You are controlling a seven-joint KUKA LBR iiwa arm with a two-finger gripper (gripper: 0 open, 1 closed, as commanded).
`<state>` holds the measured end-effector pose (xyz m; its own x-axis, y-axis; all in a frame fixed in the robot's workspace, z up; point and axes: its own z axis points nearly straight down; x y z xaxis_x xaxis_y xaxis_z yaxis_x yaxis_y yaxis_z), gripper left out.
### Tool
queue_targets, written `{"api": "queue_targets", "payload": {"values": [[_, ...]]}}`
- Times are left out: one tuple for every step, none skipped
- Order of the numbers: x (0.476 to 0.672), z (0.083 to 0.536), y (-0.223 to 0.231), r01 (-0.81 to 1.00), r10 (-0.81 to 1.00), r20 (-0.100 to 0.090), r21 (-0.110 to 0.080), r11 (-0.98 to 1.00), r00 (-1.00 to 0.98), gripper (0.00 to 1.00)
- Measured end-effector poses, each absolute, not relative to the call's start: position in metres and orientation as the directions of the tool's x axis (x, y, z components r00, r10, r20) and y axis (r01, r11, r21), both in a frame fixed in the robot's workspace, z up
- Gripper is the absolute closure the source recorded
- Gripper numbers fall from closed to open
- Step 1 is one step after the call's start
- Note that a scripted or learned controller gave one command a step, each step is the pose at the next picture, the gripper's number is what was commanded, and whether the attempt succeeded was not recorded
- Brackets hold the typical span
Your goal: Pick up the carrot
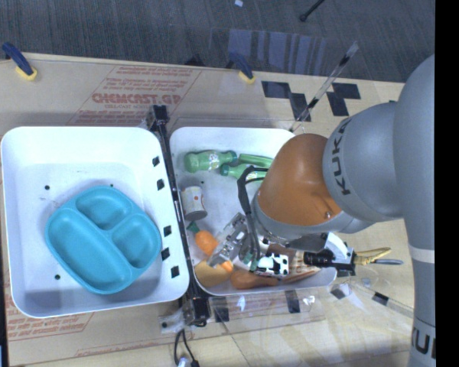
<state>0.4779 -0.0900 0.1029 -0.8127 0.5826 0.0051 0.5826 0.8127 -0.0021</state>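
While the grey arm (390,167) w/ its orange band (294,182) reaches in from the right and covers much of the right bin, the counter (122,90) underneath shows as brown board w/ red print, a blue clamp (19,61) at its upper left corner. Left bin (30,174) is shallow, white, and carries a blue divided plate (103,239) w/ three compartments, lying toward the bin's near-left part. Right bin (206,140) sits just beside it, a black divider strip btwn the two.

Wrist points down into the right bin's near half. Hand (237,243) is low among the clutter, metal fingers (233,235) pointing left; can't tell whether they are released or clenched, since they blur into the items around them.

A green bottle (210,161) lies on its side along the far wall of the right bin, a darker green item next to it partly under the arm. A small grey-white can (193,199) stands near the divider, mid-bin. A black-and-white patterned item (271,264) sits under the wrist by the near wall.

Carrot (206,242) is orange, small, lying in the near-left part of the right bin, just left of the fingertips; contact unclear. More orange shows just below it, at approx the near wall.
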Motion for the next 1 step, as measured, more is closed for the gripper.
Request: {"api": "queue_targets", "payload": {"values": [[0.4772, 0.1924, -0.0263, 0.822, 0.822, 0.003, -0.001, 0.569, -0.569, 1.00]]}}
